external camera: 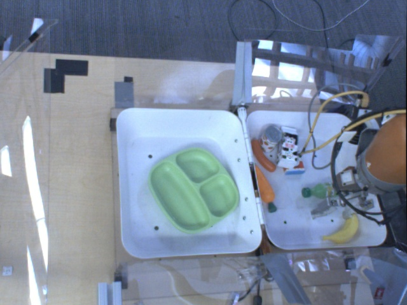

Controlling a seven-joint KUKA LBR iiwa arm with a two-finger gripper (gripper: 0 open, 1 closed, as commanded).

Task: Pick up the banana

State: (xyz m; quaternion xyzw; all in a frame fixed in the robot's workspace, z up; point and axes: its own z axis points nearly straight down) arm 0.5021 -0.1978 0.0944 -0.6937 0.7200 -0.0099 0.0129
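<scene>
Yellow against white plastic, the banana (343, 230) lies in the near right corner of the right-hand bin (286, 234), just below the gripper (327, 207), which hangs over the bin floor on the grey-and-orange arm (385, 161). Whether its pincer stands apart or together cannot be told from this angle; nothing is seen between it. The fruit looks light, curved and smooth-skinned, likely to roll or slip; a hold across its thick middle seems safest. Carrots (264, 176) and a can (272, 137) lie well apart from it.
</scene>
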